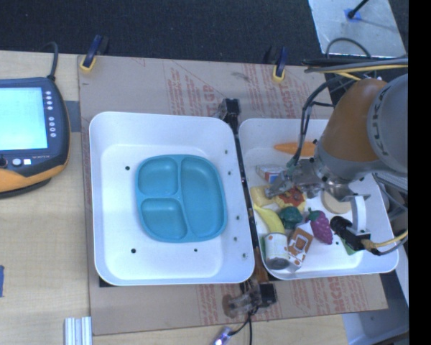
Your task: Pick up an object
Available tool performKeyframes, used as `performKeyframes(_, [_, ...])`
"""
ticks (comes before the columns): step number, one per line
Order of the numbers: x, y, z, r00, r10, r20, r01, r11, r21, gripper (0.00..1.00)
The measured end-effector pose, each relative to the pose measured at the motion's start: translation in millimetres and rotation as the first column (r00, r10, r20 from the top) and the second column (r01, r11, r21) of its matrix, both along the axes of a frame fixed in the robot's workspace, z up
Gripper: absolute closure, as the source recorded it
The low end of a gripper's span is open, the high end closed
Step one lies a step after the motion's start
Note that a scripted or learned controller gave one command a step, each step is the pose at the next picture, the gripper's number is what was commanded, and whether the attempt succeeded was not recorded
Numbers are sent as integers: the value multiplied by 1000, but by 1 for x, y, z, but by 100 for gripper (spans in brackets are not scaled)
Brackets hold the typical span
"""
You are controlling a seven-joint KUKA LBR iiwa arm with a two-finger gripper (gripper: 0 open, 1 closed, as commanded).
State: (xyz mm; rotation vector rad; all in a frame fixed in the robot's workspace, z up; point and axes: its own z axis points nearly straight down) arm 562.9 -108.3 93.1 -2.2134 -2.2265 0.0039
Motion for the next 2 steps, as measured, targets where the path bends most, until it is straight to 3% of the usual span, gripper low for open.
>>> performKeyframes(1, [85,-48,18,1000,-2,1,2,1000,0,0])
performKeyframes(2, [93,-43,-1,1000,-2,1,2,1000,0,0])
